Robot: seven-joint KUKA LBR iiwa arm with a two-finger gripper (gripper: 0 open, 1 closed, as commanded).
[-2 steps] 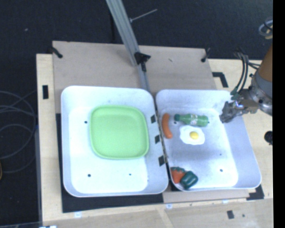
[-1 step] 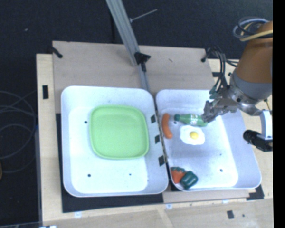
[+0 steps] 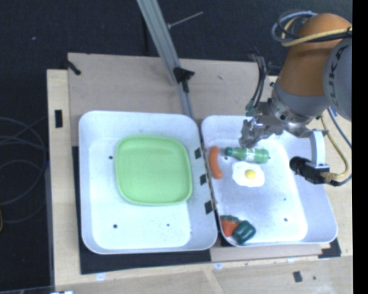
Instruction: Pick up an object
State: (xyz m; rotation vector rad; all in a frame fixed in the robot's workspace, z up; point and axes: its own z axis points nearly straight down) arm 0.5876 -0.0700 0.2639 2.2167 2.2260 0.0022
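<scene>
— Gripper [image 3: 251, 133] position, please?

— It hangs over the right bin [image 3: 294, 225], near its back part, directly above the green bottle [image 3: 248, 155]. If it is open or closed, I cannot tell.

— And the bottle?

— It lies on its side on the bin floor. Just in front of it is the fried egg [image 3: 249, 176], and to its left the sausage [image 3: 215, 162], near the dividing wall.

— Other things?

— A carrot [image 3: 229, 225] and a dark green object [image 3: 245, 231] lie together in the front left corner. The left bin [image 3: 98, 225] carries a green plate [image 3: 153, 169].
</scene>
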